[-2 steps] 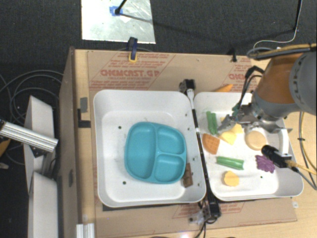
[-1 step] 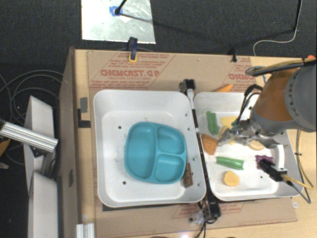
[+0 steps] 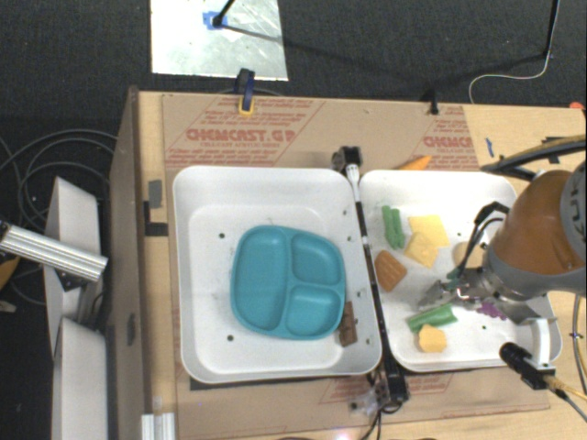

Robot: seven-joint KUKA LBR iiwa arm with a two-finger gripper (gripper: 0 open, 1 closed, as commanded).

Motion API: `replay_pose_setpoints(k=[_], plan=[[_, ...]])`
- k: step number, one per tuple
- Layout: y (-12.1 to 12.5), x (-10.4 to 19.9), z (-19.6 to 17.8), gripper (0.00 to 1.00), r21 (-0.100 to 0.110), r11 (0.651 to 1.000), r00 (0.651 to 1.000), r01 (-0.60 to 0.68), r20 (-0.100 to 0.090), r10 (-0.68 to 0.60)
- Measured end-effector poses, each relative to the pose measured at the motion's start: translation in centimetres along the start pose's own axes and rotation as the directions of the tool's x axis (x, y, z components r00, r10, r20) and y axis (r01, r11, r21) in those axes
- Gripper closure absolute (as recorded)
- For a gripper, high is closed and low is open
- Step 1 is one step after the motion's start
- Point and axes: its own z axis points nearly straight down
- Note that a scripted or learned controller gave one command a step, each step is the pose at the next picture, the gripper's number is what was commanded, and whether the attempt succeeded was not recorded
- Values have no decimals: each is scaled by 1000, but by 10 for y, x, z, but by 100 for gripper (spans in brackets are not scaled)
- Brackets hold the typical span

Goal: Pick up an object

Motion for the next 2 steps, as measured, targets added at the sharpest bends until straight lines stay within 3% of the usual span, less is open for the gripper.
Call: replay_pose_setpoints(k=[1,2], plan=[[51,-32,-22,0,-11,1000,1000,8,4,-8],[119,12,-9,0,-23,1000,1000,12,9,-12]])
